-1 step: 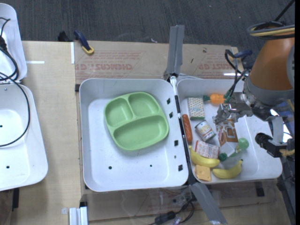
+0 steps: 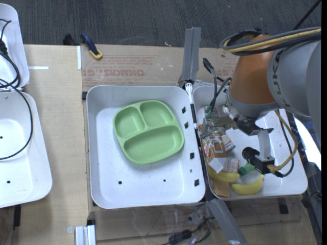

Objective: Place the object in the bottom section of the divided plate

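A green divided plate [image 2: 148,130] lies in the left white bin [image 2: 102,188], with two small sections at the back and one long section at the front. In the right bin [image 2: 291,185] lie an orange-and-white snack packet [image 2: 217,146], two yellow bananas [image 2: 248,187] and a small green item [image 2: 244,170]. My gripper [image 2: 213,117] hangs under the orange wrist band at the left side of the right bin, just above the packet. The wrist and cables hide its fingers.
A grey post [image 2: 191,55] stands behind the wall between the two bins. A blue-and-yellow clamp [image 2: 90,46] lies on the cardboard at the back. White trays [image 2: 15,152] with a black cable sit at the far left.
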